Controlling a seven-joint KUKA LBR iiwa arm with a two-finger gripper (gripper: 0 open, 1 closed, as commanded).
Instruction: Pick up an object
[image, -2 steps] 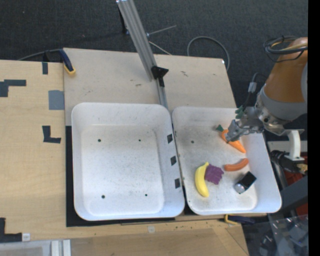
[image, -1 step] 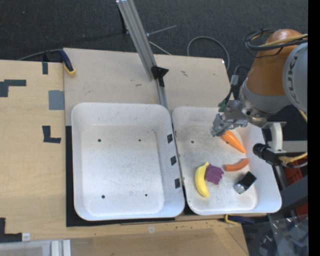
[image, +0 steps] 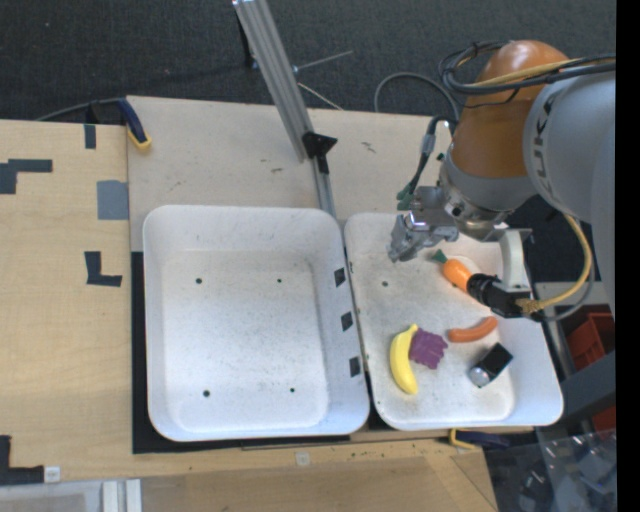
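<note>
A pale wooden worktop is carrying two shallow white plastic bins side by side over a dark carpeted floor, with a slanted grey metal rail crossing above them. The left bin is lying bare, speckled and scuffed; the right bin is holding every candidate: a curved yellow toy banana touching a knobbly purple plastic piece, a slim orange sausage-shaped toy, a boxy black and grey block, and a rounded orange carrot-like toy near the arm. The metallic end effector is hanging over the bin's upper left part, above bare floor, well apart from the lower cluster; whether it is parted or closed, I cannot tell, and nothing is showing in it. Judging from this, a straight descent is risking a grasp on nothing, and the smooth, rounded toys are likely to be slipping or rolling aside if pinched off-centre; the banana and purple piece may be dragging one another.
</note>
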